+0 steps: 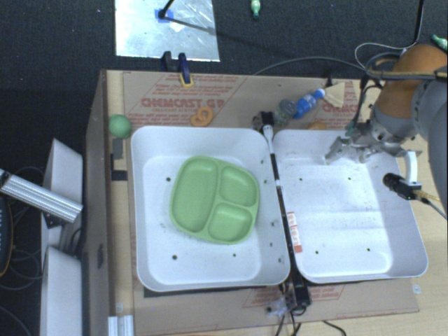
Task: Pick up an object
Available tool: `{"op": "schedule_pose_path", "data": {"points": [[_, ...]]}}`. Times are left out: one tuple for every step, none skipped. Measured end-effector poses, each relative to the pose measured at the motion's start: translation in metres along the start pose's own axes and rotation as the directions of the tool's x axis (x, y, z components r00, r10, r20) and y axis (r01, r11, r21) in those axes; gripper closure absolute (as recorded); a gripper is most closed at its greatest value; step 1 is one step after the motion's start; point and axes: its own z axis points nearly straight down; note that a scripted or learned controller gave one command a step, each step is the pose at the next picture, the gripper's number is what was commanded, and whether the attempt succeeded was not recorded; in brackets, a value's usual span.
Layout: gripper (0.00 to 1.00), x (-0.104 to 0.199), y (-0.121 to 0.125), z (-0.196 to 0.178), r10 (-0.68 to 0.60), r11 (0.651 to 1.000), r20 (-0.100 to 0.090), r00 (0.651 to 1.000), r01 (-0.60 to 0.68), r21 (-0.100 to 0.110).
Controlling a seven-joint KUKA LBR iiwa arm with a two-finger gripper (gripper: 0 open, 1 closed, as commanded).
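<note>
While tool hovers, tray lies well left.

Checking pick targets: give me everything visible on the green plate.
The green plate is a pale green divided tray, plastic by the look, rounded-square, with one large compartment on its left and two smaller ones on its right. It lies flat, right side up, turned slightly askew, near the middle of the left bin, resting on its floor. Its compartments hold nothing. The gripper is over the right bin, well apart from it.
</note>
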Motion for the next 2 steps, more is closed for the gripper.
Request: {"op": "schedule_pose_path", "data": {"points": [[0.0, -0.0114, 0.0002, -0.0006, 0.002, 1.0, -0.004, 1.0, -0.002, 0.002], [0.0, -0.0033, 0.0, -0.0001, 0.0, 1.0, 0.0, 1.0, 0.0, 0.0]]}}
